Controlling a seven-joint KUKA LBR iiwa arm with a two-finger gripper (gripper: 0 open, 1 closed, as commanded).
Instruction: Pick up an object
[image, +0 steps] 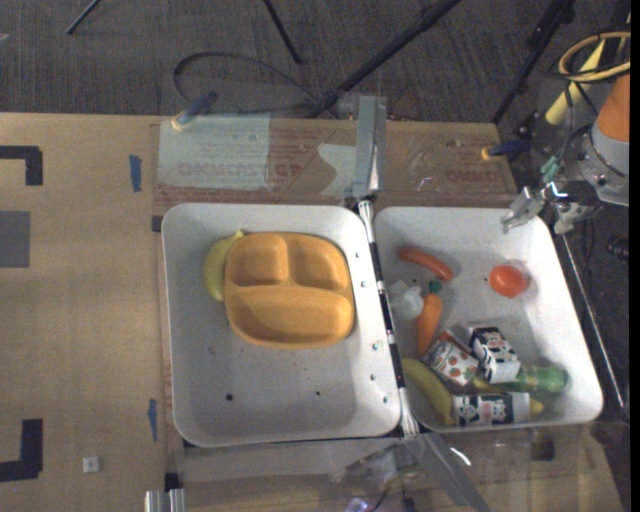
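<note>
Camera view, pincer (532, 207) at bin corner, tomato (509, 280) just below

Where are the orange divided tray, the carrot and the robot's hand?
orange divided tray (289, 290), camera view, on the ridge between its compartments.
carrot (429, 322), camera view, on the middle of its orange body.
hand (528, 206), camera view, at its metal tip over the right bin's far corner.

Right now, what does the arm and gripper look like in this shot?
At the right edge, the arm shows pale grey with an orange band above the wrist. The gripper is a small silvery metal piece. Yellow and dark cables loop behind it, near the top right corner.
</note>
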